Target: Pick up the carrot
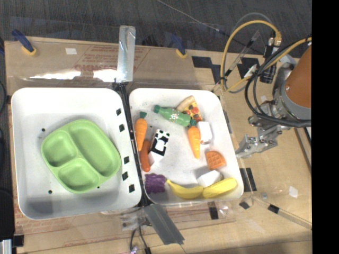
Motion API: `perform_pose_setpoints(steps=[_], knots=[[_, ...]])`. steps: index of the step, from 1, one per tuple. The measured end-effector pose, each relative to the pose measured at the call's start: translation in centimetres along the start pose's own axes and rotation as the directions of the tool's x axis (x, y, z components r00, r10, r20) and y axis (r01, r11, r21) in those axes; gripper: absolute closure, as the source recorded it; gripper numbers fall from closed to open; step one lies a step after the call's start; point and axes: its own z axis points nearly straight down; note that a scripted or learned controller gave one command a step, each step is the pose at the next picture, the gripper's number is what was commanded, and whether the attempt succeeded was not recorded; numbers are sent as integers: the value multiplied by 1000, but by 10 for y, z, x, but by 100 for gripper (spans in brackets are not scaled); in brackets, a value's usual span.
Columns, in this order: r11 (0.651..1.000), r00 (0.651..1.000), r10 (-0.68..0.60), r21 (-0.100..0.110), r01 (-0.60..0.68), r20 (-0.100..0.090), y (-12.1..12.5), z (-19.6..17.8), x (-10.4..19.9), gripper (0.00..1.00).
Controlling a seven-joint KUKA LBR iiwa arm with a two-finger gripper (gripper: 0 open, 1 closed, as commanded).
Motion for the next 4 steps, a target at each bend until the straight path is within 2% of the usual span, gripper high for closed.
perform_pose_setpoints(steps=[1, 2, 3, 4], knots=[[955, 955, -296, -2, 296, 2, 0, -12, 0, 100], [807, 807, -590, 0, 590, 2, -108, -61, -24, 100], [657, 657, -753, -4, 753, 7, -13, -13, -10, 100], [411, 411, -912, 3, 912, -2, -17, -64, -9, 100]])
